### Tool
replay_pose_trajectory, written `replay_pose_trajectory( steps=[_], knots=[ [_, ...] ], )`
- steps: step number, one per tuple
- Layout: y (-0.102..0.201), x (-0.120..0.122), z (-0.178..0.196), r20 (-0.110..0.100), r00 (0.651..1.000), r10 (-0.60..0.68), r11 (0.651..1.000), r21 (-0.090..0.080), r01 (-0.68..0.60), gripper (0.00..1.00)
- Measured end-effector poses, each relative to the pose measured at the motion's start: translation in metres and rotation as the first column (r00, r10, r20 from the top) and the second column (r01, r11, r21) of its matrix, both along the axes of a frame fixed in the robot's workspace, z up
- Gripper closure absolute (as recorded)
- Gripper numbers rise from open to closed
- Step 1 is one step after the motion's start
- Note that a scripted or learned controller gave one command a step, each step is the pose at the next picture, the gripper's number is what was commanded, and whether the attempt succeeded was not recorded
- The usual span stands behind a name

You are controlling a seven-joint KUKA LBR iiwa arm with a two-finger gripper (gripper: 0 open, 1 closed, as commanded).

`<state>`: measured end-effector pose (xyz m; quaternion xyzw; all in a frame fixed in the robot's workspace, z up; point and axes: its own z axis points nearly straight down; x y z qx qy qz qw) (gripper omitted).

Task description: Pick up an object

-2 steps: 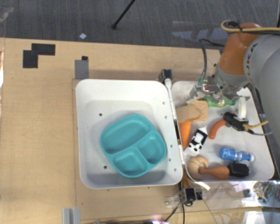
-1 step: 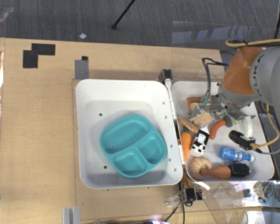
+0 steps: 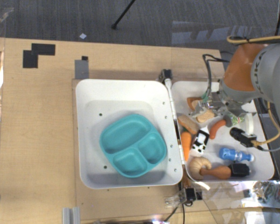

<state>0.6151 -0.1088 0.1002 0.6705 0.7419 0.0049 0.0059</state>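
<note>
My gripper (image 3: 208, 107) hangs low over the upper part of the right bin (image 3: 267, 171), below the grey arm's orange band (image 3: 241, 69). A small tan piece (image 3: 205, 117) lies directly under it, touching or nearly so. Just left of the gripper is a brown piece (image 3: 193, 101), and a red sausage (image 3: 217, 127) lies just below it. A tan bread roll (image 3: 187, 123), an orange carrot (image 3: 185, 144) and a black-and-white block (image 3: 200, 142) lie lower left. The arm hides the bin's upper right.
The left bin (image 3: 86, 125) holds a teal divided plate (image 3: 133, 145). The right bin's lower part has a blue bottle (image 3: 233, 154), a black block (image 3: 240, 170), a brown sausage (image 3: 217, 172) and a beige croissant (image 3: 198, 163). A black cable plug (image 3: 240, 137) hangs near the arm.
</note>
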Motion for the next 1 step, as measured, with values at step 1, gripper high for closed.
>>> replay_pose_trajectory(
  steps=[1],
  knots=[
    [0.0658,-0.0201,0.0901,-0.001,0.999,0.044,0.999,0.002,-0.044,1.00]
  ],
)
